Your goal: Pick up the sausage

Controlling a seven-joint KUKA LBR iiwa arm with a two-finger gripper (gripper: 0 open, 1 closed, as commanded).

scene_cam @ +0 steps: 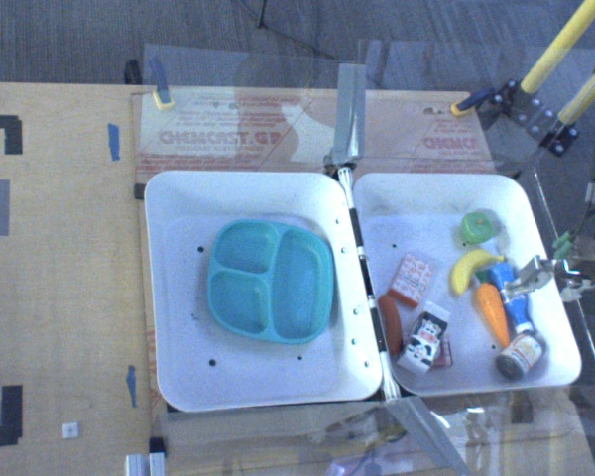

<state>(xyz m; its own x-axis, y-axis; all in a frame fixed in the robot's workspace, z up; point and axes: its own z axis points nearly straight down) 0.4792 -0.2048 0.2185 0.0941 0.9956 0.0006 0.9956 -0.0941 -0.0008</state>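
Lying untouched at the right bin's (pixel 535 206) seven o'clock, the sausage (pixel 390 323) awaits pickup. Gripper (pixel 535 278), at three o'clock, holds nothing; its opening is unclear.

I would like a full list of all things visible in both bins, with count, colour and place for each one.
Shallow plastic bins: 2, white, side by side on the bench.
Divided plastic plate: 1, teal, middle of the left bin.
Toy sausage: 1, reddish brown, right bin, along its left wall.
Small patterned box: 1, pink and white, right bin, above the sausage.
Milk carton: 1, white with black patches, right bin, near edge.
Round toy: 1, green, right bin, far side.
Toy banana: 1, yellow, below the green toy.
Toy carrot: 1, orange, beside the banana.
Bottle: 1, blue with dark cap, right of the carrot.
Gripper: 1, metallic, right bin, over the bottle.
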